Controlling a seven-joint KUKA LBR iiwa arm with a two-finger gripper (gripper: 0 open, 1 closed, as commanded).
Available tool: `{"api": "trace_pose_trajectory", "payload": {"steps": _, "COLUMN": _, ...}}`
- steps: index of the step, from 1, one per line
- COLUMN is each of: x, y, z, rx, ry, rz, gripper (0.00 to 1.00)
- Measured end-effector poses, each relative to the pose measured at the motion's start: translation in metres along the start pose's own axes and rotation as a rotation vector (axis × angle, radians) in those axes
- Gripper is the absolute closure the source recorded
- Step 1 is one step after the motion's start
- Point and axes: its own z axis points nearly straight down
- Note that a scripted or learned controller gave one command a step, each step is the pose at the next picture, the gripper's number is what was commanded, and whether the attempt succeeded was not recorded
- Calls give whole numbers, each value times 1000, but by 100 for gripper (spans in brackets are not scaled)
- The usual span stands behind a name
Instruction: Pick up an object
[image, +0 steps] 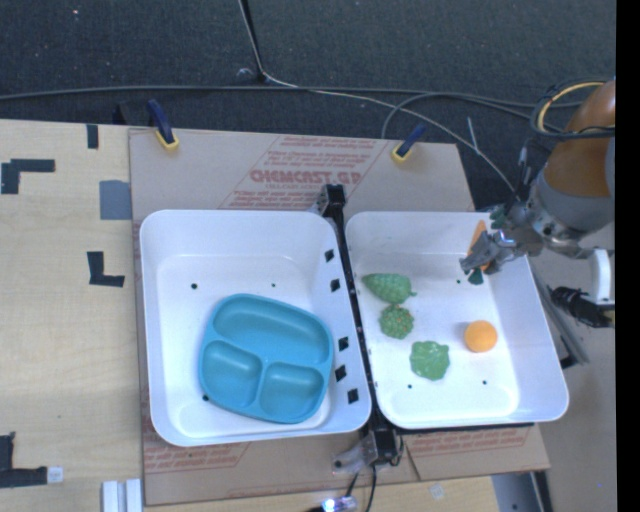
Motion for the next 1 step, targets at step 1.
{"api": "trace_pose_trajectory", "payload": {"steps": 1, "x": -2, "y": 0, "z": -43, "rx": -1, "ry": 0, "rz": -1, "gripper": 100}}
